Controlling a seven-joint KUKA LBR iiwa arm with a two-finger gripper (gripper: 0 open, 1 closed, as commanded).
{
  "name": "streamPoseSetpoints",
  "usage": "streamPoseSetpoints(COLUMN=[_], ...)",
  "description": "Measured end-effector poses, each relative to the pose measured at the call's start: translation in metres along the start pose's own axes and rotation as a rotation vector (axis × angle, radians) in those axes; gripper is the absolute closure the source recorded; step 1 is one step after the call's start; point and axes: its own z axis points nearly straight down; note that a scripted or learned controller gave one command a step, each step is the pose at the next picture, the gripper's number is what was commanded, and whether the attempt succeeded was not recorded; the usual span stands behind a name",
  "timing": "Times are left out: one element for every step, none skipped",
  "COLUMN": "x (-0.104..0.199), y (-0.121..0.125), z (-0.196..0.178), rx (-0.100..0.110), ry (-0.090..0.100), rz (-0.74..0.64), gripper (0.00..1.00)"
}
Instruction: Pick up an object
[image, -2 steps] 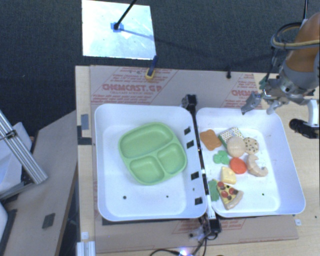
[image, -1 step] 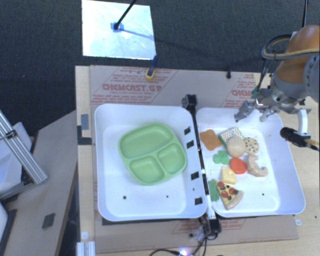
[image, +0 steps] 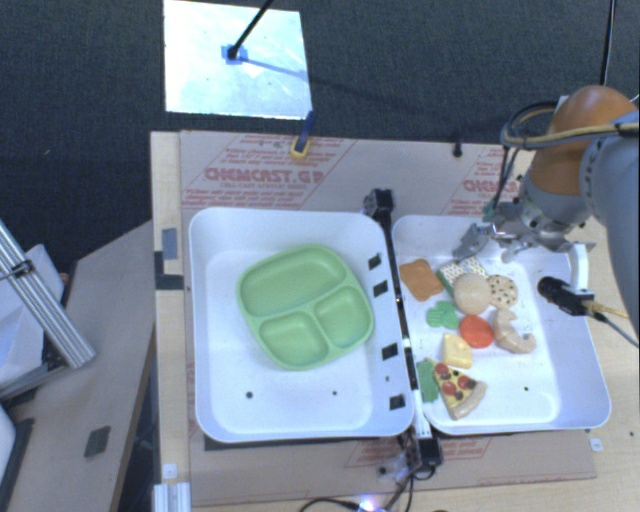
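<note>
Several toy foods lie in the right bin (image: 570, 400): an orange toast slice (image: 421, 279), a checked cracker (image: 462, 269), a round bun (image: 471, 292), a speckled cookie (image: 503, 291), a red tomato (image: 476, 331), a yellow cheese wedge (image: 457, 351), a pizza slice (image: 461, 391), a green leaf piece (image: 443, 315) and a beige piece (image: 514, 336). My gripper (image: 489, 245) hovers over the bin's far edge, just behind the cracker and cookie. It stands open with nothing between its fingers.
The left bin (image: 230, 400) holds a green divided plate (image: 305, 305). A black divider with clips (image: 392, 300) runs between the bins. A black part on a white bracket (image: 562, 293) sticks out over the right bin's right side, with a cable.
</note>
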Motion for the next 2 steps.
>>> streamPoseSetpoints(x=[0.001,0.0], y=[0.003,0.006], z=[0.025,0.01], rx=[-0.008,-0.02], ry=[0.0,-0.003], rz=[-0.002,-0.004], gripper=[0.0,1.0])
